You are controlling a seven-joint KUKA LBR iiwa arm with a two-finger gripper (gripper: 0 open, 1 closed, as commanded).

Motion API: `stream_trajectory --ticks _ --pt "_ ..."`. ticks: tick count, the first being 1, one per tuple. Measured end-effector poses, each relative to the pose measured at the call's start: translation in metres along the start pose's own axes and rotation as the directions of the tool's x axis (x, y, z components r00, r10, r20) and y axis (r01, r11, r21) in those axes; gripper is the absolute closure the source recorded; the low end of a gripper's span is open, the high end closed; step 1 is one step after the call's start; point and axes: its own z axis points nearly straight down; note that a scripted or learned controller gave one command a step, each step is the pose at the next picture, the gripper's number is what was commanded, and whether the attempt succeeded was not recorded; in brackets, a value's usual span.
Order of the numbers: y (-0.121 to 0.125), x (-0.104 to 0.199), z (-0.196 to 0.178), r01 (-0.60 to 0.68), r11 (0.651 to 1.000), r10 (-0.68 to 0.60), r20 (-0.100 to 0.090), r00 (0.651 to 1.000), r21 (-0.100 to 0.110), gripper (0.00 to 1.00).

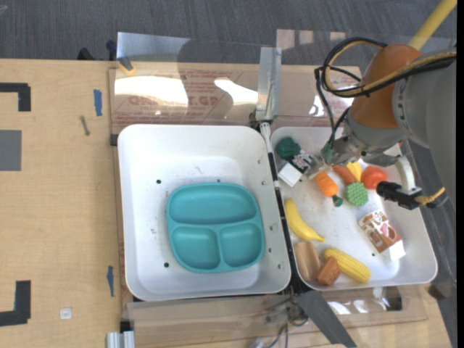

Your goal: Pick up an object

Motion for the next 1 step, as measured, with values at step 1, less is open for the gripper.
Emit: stream_trajectory --ticks 1 --pt "0.0414 0.065 -0.0954 0.076 0.997 -0.076 -0.005 0.997 -0.007 1.0"
